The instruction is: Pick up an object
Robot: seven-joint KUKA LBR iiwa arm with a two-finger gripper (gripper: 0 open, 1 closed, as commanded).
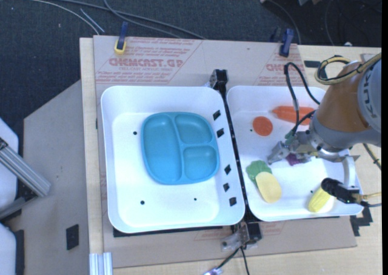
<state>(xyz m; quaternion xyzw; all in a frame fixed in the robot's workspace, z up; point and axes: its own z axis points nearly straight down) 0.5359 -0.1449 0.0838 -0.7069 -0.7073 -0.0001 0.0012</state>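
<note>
Objects to pick from all lie in the right bin [242, 146], and none of them looks lifted yet. The hand [290, 151] is low inside that bin, near its middle, and something small and purple [295, 159] sits right at its tip. I cannot tell if the hand is wide or closed, or if it has hold of the purple bit, so the pick looks started but not done. Just beside the hand, toward the left, lie a green piece [254, 168] and a pale yellow piece [268, 186], touching each other. Above it are an orange round thing [262, 126] and a long orange thing [290, 112]. A yellow piece [319, 200] lies by the near rim. The left bin [115, 146] holds a blue divided plate [180, 146]. Both bins rest on the surface [151, 62].
</note>
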